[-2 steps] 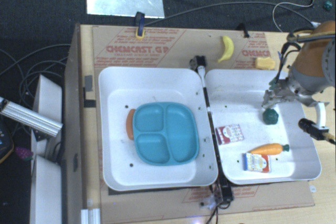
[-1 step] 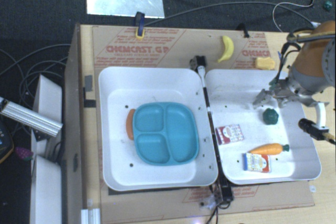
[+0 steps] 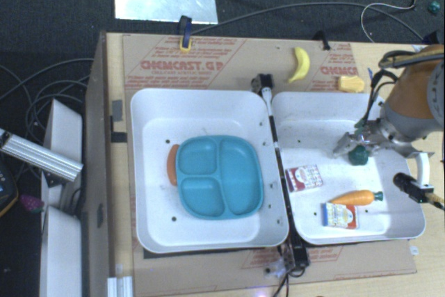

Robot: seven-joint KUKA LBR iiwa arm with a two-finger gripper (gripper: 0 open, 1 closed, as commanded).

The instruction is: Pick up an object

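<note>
Carrot (image 3: 356,197), smooth and tapered, lies near hand (image 3: 358,147).

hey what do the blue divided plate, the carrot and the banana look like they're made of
Blue divided plate: seemingly molded plastic, uniform matte turquoise with rounded compartment walls.
Carrot: probably a plastic toy, given its smooth, even orange body and green stub.
Banana: likely also toy plastic, flat bright yellow without spots, though it is too small to be sure.

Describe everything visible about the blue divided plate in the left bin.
The blue divided plate is a rounded rectangle of smooth, plastic-looking teal with three compartments: two smaller ones on the left, one longer one on the right. It lies flat, slightly turned, on the left bin floor. An orange object peeks from beneath its left edge.
</note>
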